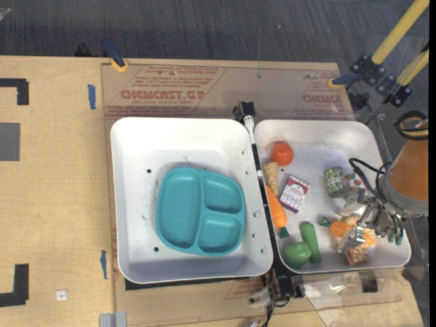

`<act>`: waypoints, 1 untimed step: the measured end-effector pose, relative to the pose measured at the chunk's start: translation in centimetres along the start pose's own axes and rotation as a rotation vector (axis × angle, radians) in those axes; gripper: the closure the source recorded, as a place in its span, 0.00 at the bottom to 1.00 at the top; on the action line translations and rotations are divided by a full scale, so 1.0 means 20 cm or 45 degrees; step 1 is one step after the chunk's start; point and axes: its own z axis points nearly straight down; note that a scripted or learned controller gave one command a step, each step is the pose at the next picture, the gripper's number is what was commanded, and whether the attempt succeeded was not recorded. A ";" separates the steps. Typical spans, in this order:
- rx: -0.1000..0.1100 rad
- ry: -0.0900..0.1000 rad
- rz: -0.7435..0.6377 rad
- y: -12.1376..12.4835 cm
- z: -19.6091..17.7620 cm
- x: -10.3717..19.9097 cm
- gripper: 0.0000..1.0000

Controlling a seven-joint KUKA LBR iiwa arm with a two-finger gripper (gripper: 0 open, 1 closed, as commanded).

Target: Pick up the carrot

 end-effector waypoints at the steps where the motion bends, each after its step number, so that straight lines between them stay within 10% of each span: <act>1: 0.004 -0.001 0.270 0.14 0.00 0.05 0.00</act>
